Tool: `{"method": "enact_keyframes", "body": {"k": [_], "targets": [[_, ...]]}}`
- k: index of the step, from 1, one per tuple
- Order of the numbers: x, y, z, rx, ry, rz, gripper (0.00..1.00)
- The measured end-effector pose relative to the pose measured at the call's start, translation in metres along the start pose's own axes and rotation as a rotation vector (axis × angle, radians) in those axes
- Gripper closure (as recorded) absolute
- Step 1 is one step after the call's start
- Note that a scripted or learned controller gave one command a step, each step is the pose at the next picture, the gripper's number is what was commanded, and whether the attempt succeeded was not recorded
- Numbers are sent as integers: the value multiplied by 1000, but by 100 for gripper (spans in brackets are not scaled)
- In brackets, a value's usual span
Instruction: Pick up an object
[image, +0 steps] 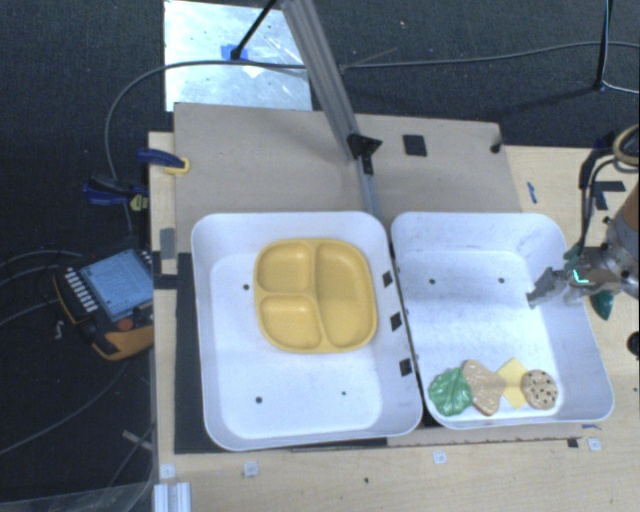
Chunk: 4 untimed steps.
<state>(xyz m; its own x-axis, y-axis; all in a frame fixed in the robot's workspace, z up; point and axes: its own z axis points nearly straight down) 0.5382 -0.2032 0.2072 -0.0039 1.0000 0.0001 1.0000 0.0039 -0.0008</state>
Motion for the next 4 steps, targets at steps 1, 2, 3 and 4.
{"method": "enact_keyframes", "body": {"k": [1,2,3,4], "targets": [[0,1,-1,-3,-1,0,0],[9,0,57,1,1,1,0],[2,-8,108,2,0,3,0],[2,-6,120,-5,-1,2,0]]}}
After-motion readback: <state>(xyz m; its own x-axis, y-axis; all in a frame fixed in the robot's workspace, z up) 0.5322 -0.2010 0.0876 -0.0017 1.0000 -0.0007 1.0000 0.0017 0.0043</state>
